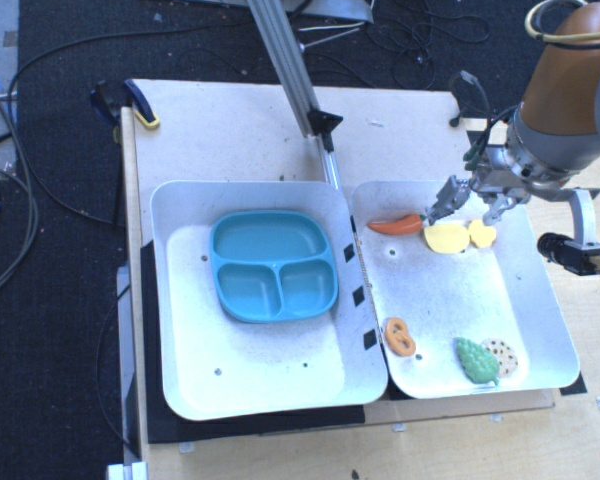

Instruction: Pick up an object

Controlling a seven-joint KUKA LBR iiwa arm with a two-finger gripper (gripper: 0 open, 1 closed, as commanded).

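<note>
The grey arm (pixel 565 88), with its orange band above the wrist, reaches in from the right and ends over the far part of the right bin (pixel 450 298). Its end effector (pixel 472 208) hangs just above a small cluster of play food there, the two fingers spread apart with nothing between them, so it stands open and carries no load.

Right below and between those fingers lies a pale yellow piece (pixel 445 237), and touching its right side is a smaller yellow piece (pixel 482 234). An orange carrot-like item (pixel 395 225) lies just to the left of them, pointing towards the bin's left wall; one finger tip sits close beside its right end (whether it touches cannot be told from this angle).

At the near end of the same bin, well apart from that cluster, rest an orange pretzel-shaped piece (pixel 399 337), a green leafy piece (pixel 477 360) and a round speckled cookie (pixel 500 353) that touches the green piece's right side.

The left bin (pixel 180 368) holds a blue divided plate (pixel 275 265) with three compartments, sitting flat near the bin's middle. Both bins rest side by side on the light table (pixel 230 128), and a metal pole (pixel 285 53) slants across the table's far side
</note>
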